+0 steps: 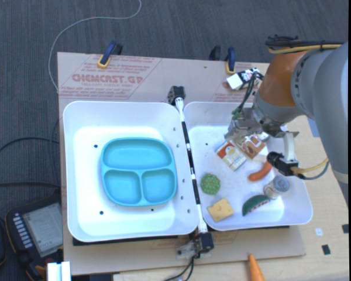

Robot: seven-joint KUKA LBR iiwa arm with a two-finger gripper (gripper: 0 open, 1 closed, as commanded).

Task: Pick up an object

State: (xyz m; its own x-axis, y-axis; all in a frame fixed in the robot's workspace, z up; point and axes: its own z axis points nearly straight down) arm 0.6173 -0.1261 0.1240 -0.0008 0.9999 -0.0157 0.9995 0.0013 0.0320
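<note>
Two white bins sit side by side on a cardboard-topped bench. The left bin holds a blue divided plate, centred, with bare white floor on all sides of it. The right bin has the clutter: a green round item near the divider rail, a yellow block close to the near rim, a green wedge with a red edge also near the near rim, an orange sausage-shaped piece, a small jar-like item towards the right wall, and a red-and-white packet mid-bin. The arm enters from the right, and the gripper is low over the far-right part of the right bin, just beside or on a brown carton. Can't tell its finger state or whether anything is gripped. Open floor is at the right bin's far-left corner.
</note>
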